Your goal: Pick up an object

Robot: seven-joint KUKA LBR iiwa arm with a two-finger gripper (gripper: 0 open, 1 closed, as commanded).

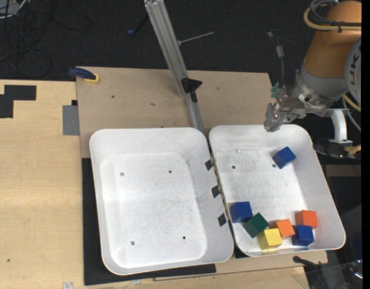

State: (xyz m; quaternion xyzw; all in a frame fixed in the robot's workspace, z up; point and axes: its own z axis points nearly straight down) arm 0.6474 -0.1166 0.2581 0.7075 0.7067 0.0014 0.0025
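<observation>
Several small blocks lie in the right bin (251,140). A lone blue cube (284,157) sits near its far right side. At the near edge cluster a blue cube (240,211), a dark green block (256,224), a yellow cube (270,238), an orange block (285,227), a red-orange cube (307,218) and another blue cube (304,234). My gripper (274,120) hangs over the bin's far rim, up and left of the lone blue cube, with nothing seen between its fingers.
The left bin (106,161) lies beside the right one, with black clips along the shared rim. A slanted metal rail (173,53) rises from the back between the bins. A blue-and-yellow clamp (82,74) sits at the bench's far left corner.
</observation>
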